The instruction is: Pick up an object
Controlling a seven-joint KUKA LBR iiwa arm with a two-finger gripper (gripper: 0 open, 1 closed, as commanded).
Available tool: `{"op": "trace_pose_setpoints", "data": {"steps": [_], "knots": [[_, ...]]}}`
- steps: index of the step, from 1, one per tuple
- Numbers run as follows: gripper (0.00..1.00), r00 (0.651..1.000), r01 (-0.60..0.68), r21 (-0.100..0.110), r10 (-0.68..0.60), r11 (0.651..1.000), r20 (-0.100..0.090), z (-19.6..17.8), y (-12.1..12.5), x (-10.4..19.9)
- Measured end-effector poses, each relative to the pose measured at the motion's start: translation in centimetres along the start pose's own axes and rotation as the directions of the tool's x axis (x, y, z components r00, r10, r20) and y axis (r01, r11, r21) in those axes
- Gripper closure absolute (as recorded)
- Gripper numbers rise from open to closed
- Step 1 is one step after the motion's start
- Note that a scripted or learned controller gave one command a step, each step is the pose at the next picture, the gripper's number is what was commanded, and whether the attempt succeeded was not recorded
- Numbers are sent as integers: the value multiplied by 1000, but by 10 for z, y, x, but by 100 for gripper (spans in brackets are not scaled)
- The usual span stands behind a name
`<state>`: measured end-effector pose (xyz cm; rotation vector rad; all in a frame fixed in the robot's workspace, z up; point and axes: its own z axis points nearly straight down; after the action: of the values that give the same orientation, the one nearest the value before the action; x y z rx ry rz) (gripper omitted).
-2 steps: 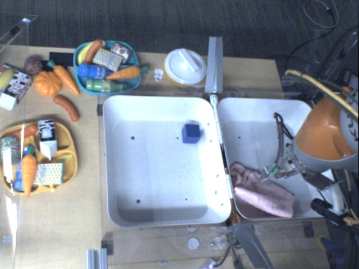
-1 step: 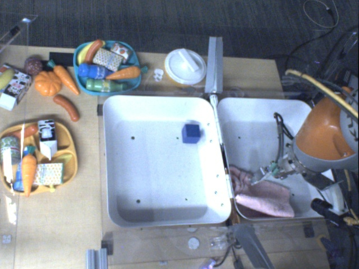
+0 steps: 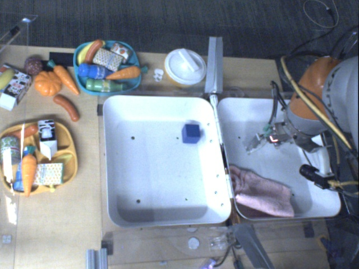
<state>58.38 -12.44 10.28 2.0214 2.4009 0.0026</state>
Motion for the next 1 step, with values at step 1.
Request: {"op": "trace_pose_setpoints", "data": {"steps": [1], "knots": [[0, 991, -133, -1, 133, 991, 1, -81, -34, -38]]}}
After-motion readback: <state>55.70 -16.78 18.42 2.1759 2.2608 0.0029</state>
